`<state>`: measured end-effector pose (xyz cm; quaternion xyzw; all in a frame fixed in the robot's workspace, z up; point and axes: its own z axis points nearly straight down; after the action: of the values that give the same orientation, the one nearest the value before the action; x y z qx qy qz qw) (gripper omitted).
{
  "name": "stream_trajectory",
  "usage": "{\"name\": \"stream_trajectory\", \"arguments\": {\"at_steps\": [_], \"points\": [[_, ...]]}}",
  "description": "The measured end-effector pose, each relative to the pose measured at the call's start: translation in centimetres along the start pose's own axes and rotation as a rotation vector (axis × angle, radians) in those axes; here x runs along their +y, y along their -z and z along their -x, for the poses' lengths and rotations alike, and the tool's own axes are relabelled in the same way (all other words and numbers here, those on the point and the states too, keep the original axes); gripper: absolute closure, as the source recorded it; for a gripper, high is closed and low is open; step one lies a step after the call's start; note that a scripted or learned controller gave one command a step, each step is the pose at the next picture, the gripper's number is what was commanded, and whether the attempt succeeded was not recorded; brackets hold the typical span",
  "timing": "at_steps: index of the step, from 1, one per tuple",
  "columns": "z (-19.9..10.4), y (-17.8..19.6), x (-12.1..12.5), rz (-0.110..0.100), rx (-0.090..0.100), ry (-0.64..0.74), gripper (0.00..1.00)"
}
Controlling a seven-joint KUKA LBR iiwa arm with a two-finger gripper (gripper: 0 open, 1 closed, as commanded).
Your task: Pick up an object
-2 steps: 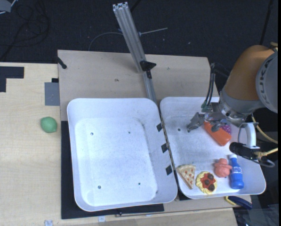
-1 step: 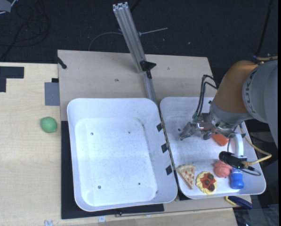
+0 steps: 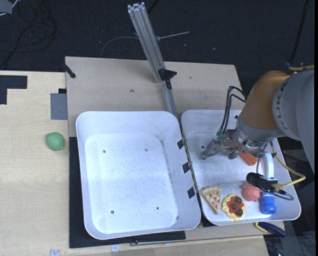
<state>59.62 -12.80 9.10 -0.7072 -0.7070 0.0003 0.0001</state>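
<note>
Camera view: the gripper (image 3: 211, 150) hangs low in the right bin (image 3: 198, 122), fingers spread wide and holding nothing. The toys (pizza slice (image 3: 212, 198), red ball (image 3: 251, 192)) lie nearer the front edge, so the pick seems not yet begun; next it likely must shift over one and close.

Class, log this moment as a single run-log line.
arm: over right bin | claw: low, above bare floor | pizza slice: near front rim, untouched | nothing picked yet
</note>
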Motion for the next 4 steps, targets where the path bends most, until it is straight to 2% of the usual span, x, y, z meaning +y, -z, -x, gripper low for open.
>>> {"name": "stream_trajectory", "arguments": {"at_steps": [1, 2, 4], "points": [[0.1, 1.1, 0.0, 0.002, 0.000, -0.002, 1.00], [-0.1, 5.3, 0.3, 0.003, 0.000, 0.000, 1.00], [0.2, 17.7, 0.4, 0.006, -0.001, -0.001, 1.00]]}}
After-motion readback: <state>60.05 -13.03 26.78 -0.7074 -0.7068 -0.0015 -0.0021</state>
